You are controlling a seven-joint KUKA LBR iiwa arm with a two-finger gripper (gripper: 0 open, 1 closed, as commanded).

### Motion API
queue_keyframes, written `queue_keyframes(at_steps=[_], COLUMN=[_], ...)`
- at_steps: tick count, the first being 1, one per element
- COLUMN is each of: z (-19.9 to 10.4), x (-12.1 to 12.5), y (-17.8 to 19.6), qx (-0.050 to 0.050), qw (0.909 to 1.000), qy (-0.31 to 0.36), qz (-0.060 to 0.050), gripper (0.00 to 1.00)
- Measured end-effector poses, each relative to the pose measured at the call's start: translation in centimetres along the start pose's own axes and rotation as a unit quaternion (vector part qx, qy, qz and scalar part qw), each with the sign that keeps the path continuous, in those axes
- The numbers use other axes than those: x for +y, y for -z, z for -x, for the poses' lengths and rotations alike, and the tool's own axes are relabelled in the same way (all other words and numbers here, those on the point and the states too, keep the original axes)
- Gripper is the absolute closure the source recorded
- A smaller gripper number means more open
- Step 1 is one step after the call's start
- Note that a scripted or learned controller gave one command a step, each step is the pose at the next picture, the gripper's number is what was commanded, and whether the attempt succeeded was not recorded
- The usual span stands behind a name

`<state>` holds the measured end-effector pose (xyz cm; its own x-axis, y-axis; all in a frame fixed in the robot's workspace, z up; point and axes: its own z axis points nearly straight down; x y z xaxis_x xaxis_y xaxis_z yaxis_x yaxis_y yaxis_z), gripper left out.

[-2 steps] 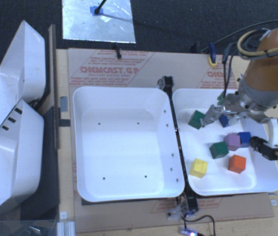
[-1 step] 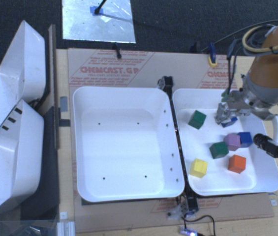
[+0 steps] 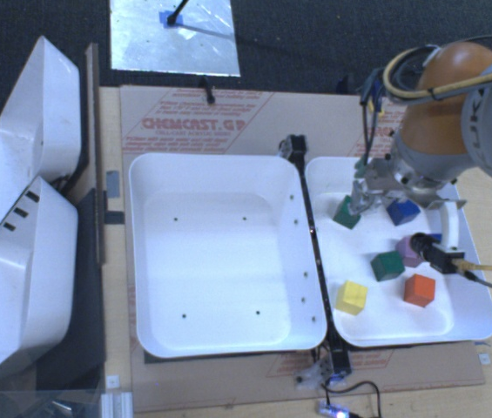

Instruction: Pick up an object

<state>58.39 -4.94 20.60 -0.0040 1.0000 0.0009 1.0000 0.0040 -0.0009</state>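
Camera view from above the bench puts the gripper low in the right bin, near its back left corner, with a dark green block right at its tip. Whether it has the block or merely stands over it I cannot tell from this angle, since the wrist hides that spot. A blue block lies just to the right of it, partly under the arm. Further toward the front of the same bin sit a second green block and a purple block touching it, then an orange block and, off to the left, a yellow block near the dividing wall. A black cable end hangs over the purple block. The left bin stands beside the right one, their rims meeting along a dark strip. Both rest on a cardboard sheet with red lettering, and a shiny metal plate lies behind them.
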Motion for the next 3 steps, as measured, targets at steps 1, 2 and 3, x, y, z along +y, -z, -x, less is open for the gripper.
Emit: queue_keyframes(at_steps=[1,2,3], z=[-3.9,-10.0,-7.7], x=[0.8,-6.5,0.1], y=[4.7,4.0,3.6], qx=[0.000,0.000,-0.001], qw=[1.0000,1.0000,1.0000], qy=[0.000,0.001,-0.002], qz=[0.003,0.000,0.002], gripper=[1.00,1.00,1.00])
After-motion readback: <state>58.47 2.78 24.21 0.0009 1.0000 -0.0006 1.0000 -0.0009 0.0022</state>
